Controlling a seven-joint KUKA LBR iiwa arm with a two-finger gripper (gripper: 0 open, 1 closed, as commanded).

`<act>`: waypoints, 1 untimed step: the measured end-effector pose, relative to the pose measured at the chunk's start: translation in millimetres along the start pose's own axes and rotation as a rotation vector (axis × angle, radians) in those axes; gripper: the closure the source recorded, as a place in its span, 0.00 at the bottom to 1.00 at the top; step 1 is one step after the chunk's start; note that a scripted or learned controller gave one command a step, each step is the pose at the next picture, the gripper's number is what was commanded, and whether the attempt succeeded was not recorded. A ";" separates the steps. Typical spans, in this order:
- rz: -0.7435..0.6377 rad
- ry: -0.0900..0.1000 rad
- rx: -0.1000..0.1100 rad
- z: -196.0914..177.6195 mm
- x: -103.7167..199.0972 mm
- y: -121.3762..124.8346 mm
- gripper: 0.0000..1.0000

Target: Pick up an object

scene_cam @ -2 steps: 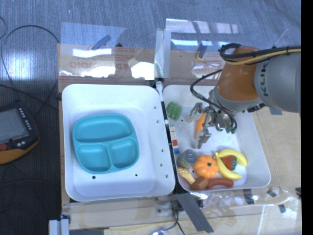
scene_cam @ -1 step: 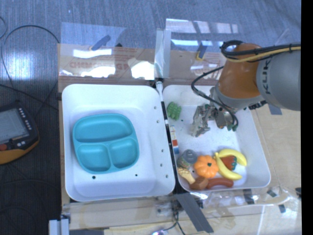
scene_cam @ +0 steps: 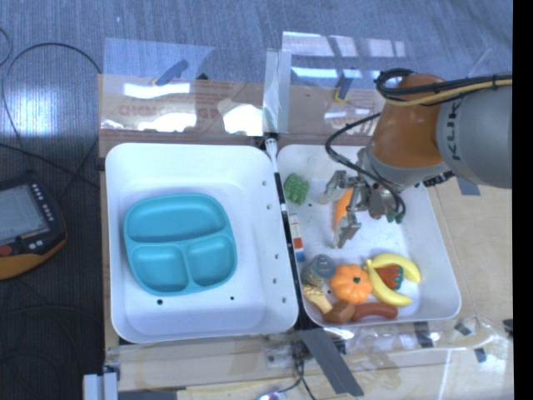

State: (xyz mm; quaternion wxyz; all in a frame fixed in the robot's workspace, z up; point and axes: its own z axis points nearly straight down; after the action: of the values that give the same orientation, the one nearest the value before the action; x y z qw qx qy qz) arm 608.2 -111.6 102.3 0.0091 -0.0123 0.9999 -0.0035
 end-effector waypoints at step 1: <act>0.051 0.007 -0.003 10.7 -1.4 6.9 0.00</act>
State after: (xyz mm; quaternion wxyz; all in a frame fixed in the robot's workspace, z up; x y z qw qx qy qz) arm 609.7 -104.7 91.6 0.0059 0.0131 0.9999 -0.0016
